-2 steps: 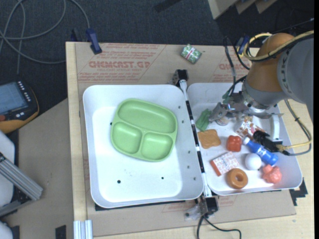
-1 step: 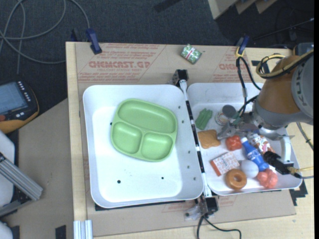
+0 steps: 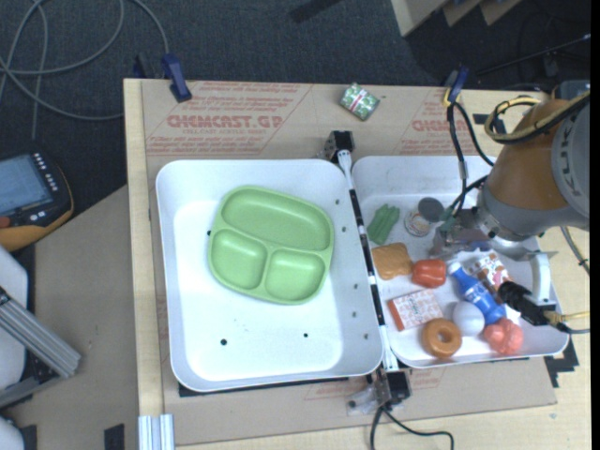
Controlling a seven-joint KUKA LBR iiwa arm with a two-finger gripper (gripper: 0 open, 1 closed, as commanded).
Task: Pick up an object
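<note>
The right bin (image 3: 403,172) holds several small items: a green piece (image 3: 383,222), an orange block (image 3: 392,261), a red tomato-like piece (image 3: 429,273), a blue bottle (image 3: 474,292), a red-and-white packet (image 3: 413,307), a brown donut (image 3: 441,337), a white ball (image 3: 468,321) and a pinkish-red piece (image 3: 504,337). A grey round item (image 3: 428,209) lies near the bin's back. My gripper (image 3: 448,239) hangs low over the bin's middle, just above the tomato-like piece and left of the blue bottle. The wrist hides what is beneath it.
The left bin (image 3: 187,279) bears a green divided plate (image 3: 270,244). A small green-and-white packet (image 3: 359,101) lies on the bench behind the bins. Cables (image 3: 457,148) run down to the arm (image 3: 534,181), which covers the right bin's right side.
</note>
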